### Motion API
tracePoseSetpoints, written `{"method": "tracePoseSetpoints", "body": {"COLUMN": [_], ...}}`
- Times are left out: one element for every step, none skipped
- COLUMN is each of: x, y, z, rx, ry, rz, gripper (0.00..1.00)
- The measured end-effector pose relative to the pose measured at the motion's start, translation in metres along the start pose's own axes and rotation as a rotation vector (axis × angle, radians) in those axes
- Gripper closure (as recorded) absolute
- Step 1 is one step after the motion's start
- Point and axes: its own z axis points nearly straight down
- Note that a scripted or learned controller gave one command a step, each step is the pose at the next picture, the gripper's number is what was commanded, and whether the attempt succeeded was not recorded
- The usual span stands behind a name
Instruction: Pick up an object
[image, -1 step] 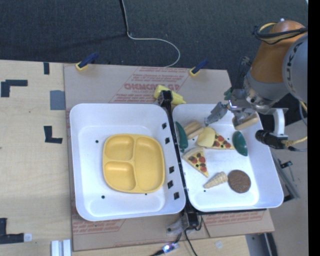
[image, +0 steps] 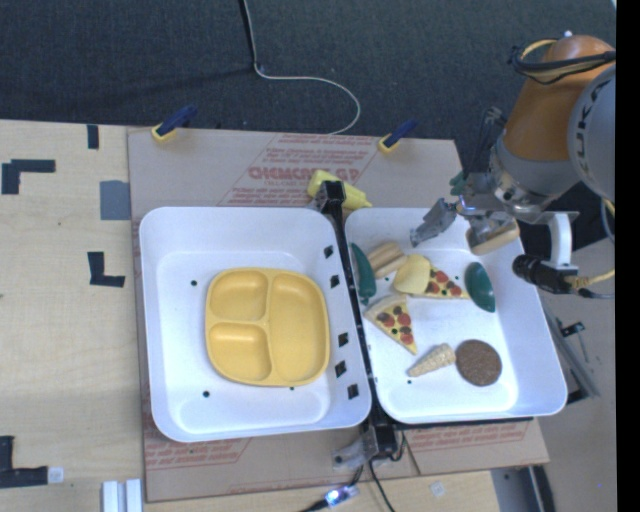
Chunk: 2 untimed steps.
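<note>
Several small toy foods lie in the right-hand bin (image: 530, 390), and none is between the fingers of the tool (image: 432, 224), which hangs over the bin's upper edge, right of centre in the frame. Its two dark fingers look slightly apart with nothing between them, though the slant makes the gap hard to judge.

Nearest below the tool sit a pale yellow lump (image: 411, 272) touching a pizza slice (image: 445, 287), with a tan stick (image: 384, 257) just to their left. A dark green piece (image: 481, 286) lies to the right of them, a second pizza slice (image: 395, 322) below, then a cone (image: 432, 360) beside a brown cookie (image: 478, 362) toward the bin's lower part. The left bin (image: 160, 330) holds a yellow divided plate (image: 268, 326).

For a clean pick, the cone or the cookie look like the better choice: they stand clearer of the crowded group, so the fingers would have room on both sides. The lump and the upper pizza slice touch, and closing on one would probably nudge the other. Flat slices offer little height to grip, so the fingers would need to come down close to the bin floor. Line up across the narrow width of the chosen piece, descend straight, and close only when it is centred.
</note>
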Motion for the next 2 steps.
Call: {"method": "tracePoseSetpoints", "body": {"x": [0.002, -0.002], "y": [-0.005, -0.013], "z": [0.045, 0.104], "rx": [0.004, 0.004], "ry": [-0.001, -0.001], "rz": [-0.001, 0.0], "gripper": [0.0, 0.0]}}
